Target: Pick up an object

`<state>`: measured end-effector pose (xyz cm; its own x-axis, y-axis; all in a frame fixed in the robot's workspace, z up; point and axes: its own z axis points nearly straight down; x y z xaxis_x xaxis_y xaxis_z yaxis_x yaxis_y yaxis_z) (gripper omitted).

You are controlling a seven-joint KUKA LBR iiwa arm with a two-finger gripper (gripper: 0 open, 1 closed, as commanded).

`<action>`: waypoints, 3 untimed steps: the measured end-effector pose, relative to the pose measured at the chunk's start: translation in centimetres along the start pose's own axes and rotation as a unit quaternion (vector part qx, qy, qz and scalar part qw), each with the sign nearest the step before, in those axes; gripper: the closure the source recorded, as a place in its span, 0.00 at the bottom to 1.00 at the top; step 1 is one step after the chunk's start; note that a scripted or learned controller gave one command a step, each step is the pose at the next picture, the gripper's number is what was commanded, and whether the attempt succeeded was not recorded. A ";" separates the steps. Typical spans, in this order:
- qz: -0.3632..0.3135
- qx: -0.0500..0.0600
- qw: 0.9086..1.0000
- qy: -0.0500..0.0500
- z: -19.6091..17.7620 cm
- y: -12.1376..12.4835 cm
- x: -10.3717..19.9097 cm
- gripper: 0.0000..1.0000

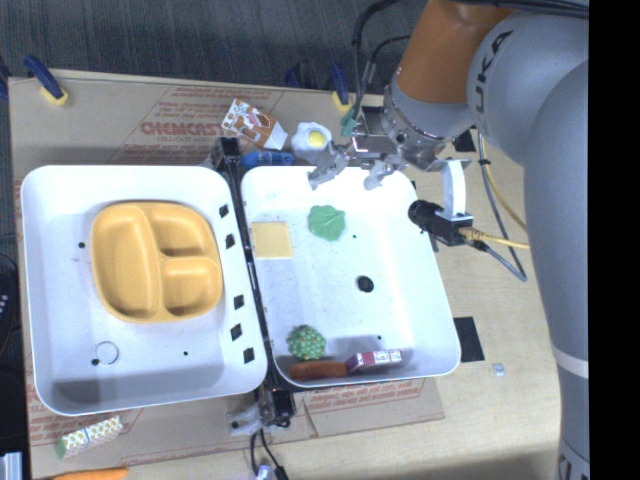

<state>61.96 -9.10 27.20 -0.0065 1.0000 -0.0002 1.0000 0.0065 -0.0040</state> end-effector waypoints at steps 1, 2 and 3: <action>0.000 0.001 1.000 0.000 10.4 -1.2 -3.0 0.00; 0.089 0.000 0.996 0.000 18.1 0.9 -7.6 0.00; -0.072 -0.002 0.997 0.000 17.9 3.8 -7.9 0.00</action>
